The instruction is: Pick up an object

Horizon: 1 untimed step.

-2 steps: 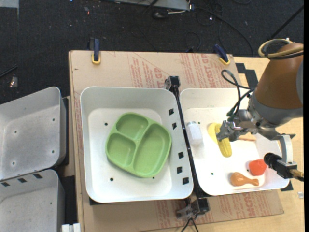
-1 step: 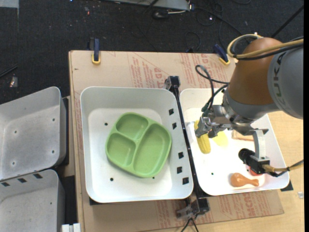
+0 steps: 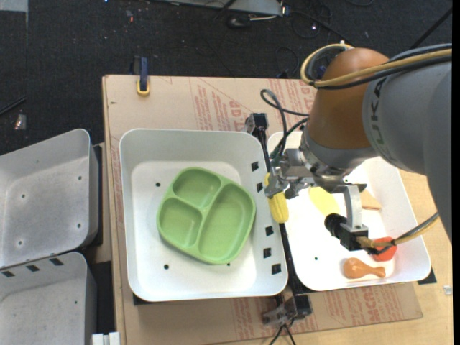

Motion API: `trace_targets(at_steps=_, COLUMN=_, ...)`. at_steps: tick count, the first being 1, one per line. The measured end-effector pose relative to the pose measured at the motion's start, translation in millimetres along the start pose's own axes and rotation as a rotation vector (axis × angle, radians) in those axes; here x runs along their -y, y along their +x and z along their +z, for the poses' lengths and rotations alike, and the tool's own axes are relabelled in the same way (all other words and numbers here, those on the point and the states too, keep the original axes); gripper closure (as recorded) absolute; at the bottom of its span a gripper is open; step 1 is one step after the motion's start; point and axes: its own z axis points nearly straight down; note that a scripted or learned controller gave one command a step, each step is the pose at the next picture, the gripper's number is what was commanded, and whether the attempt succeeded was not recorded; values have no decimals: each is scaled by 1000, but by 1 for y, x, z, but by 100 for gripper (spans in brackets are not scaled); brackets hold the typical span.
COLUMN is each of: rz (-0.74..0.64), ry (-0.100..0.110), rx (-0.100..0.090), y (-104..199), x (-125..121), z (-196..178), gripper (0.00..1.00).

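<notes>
Arm (image 3: pixel 402 99) comes in from the right and hangs over the right bin (image 3: pixel 413 268), covering most of its upper half. Gripper (image 3: pixel 285 181) sits low at that bin's left wall, right by the gap between the two bins. Can't tell if it is spread or closed; the wrist blocks it.

Yellow piece (image 3: pixel 277 208) is directly under the gripper, on the near side, at the right bin's left edge. It looks to touch the gripper's tip, but a grasp can't be confirmed.

Yellow slab (image 3: pixel 325 201) lies in the right bin just right of the gripper, partly under the wrist. Orange drumstick (image 3: pixel 363 268) lies flat near the bin's front edge, well apart from the gripper. Red item (image 3: pixel 389 249) is just above and right of the drumstick. Tan stick (image 3: pixel 371 207) lies further back.

Left bin (image 3: pixel 144 141) holds a green plate (image 3: pixel 207 214) with three sections, flat, near the centre, apart from the gripper.
</notes>
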Motion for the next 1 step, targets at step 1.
trace_targets(at_steps=1, rz=2, ry=0, rx=1, y=47, x=-13, z=5, gripper=100)
